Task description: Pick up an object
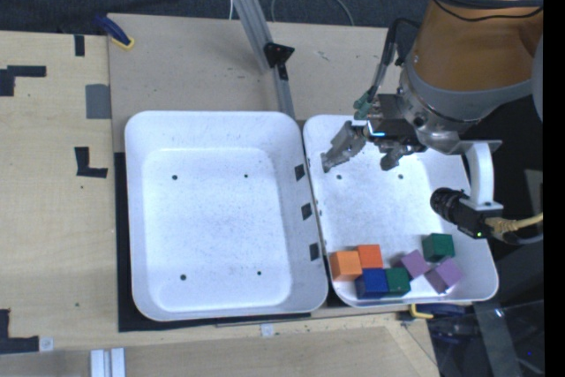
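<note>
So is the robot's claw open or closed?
Open. The gripper hangs over the right bin with its two fingers spread apart and nothing between them. The blocks sit at the bin's near end.

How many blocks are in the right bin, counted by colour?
Orange blocks: 2
Blue block: 1
Green blocks: 2
Purple blocks: 2
Total: 7, all at the near end of the right bin.

We can read no text, label, brand, number or sign on anything around the gripper [362, 151].
</note>
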Controlling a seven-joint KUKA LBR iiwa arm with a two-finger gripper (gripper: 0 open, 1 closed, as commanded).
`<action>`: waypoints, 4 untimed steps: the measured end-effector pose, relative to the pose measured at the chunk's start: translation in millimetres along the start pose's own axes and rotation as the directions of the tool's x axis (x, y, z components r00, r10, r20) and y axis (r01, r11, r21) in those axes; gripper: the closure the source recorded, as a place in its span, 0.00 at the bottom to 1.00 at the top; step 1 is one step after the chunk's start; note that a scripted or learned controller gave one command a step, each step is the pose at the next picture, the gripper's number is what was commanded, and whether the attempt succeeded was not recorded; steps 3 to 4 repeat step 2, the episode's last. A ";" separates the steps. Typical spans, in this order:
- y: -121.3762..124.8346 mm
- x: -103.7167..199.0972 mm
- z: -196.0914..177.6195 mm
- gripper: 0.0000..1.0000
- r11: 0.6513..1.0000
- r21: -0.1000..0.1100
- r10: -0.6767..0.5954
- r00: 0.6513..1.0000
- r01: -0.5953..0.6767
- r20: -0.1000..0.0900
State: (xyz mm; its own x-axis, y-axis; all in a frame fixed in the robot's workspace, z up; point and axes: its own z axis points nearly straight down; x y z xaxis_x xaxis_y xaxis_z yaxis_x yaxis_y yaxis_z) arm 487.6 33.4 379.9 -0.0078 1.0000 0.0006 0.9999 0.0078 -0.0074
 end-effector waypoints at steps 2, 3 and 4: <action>-6.2 -19.2 -165.3 0.00 1.000 -0.016 0.005 1.000 -0.005 0.000; -6.2 -19.2 -165.3 0.00 1.000 -0.016 0.005 1.000 -0.005 0.000; -6.2 -19.2 -165.3 0.00 1.000 -0.016 0.005 1.000 -0.005 0.000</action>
